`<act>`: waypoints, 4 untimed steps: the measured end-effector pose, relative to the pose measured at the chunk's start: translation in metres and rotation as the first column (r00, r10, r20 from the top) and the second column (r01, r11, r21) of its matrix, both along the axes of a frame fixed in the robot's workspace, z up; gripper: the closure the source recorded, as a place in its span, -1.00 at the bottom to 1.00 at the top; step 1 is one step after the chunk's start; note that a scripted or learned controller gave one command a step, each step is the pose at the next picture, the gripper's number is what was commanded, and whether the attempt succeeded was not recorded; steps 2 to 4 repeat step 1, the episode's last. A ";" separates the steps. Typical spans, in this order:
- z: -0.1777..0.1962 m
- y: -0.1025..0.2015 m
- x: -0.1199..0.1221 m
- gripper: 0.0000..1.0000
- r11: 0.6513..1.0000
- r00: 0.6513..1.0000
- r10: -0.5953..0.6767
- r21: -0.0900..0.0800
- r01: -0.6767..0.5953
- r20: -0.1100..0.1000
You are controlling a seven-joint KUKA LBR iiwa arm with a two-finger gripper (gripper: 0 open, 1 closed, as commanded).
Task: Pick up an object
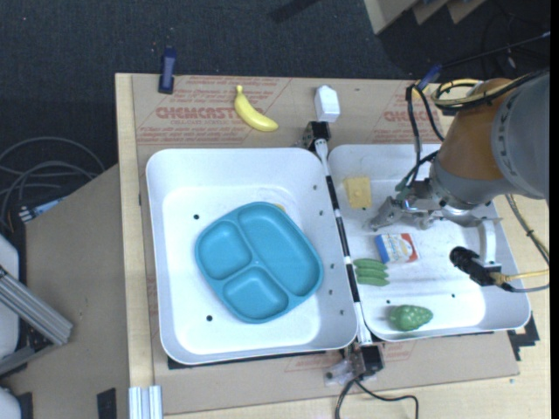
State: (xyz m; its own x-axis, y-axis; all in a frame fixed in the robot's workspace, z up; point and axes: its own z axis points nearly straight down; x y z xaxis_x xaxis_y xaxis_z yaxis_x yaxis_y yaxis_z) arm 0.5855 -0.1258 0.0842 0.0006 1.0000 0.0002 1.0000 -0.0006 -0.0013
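My gripper (390,218) hangs low in the right bin (454,308), its metal fingers spread just above a small red, white and blue packet (398,249). Nothing sits between the fingers. A pale yellow block (358,190) lies up and to the left of the gripper. A green pea pod (370,272) rests by the bin's left wall, below the packet. A lumpy green vegetable (409,317) lies near the front wall. The grey arm with its orange band (479,138) comes in from the right.
The left bin (175,190) holds a blue three-compartment plate (256,261). A yellow banana (251,113) and a small white box (327,103) lie on the bench behind the bins. A black cable fitting (472,265) and cables trail along the arm at right.
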 end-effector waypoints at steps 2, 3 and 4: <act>0.000 0.007 -0.041 -1.00 1.000 1.000 0.000 0.001 0.000 -0.001; 0.000 0.007 -0.041 -1.00 1.000 1.000 0.000 0.001 0.000 -0.001; 0.000 0.007 -0.041 -1.00 1.000 1.000 0.000 0.001 0.000 -0.001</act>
